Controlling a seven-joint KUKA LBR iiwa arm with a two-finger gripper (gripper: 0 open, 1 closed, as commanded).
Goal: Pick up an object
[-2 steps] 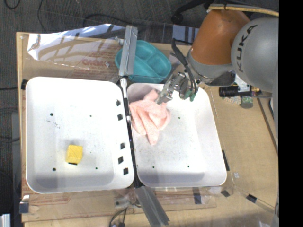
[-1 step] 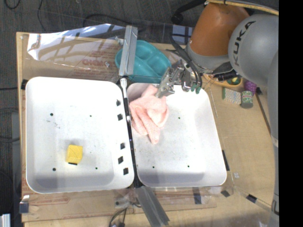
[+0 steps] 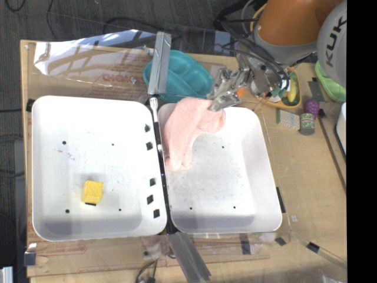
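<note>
A pink cloth [image 3: 184,130] lies in the right bin [image 3: 235,187], bunched against its back left corner and trailing down along the divider. My gripper [image 3: 220,102] hangs over the bin's back edge. Its metal fingers [image 3: 224,91] pinch the cloth's upper right corner, and that corner is drawn up toward them. A small yellow block [image 3: 92,192] sits in the left bin [image 3: 70,128], near the front left, far from the gripper.
A teal plastic dish [image 3: 179,75] stands just behind the bins, close to the gripper. Small items lie on the bench to the right: a purple piece [image 3: 311,107], a little can [image 3: 306,123] and a green object [image 3: 331,82]. A clear plastic sheet [image 3: 88,49] lies at the back left.
</note>
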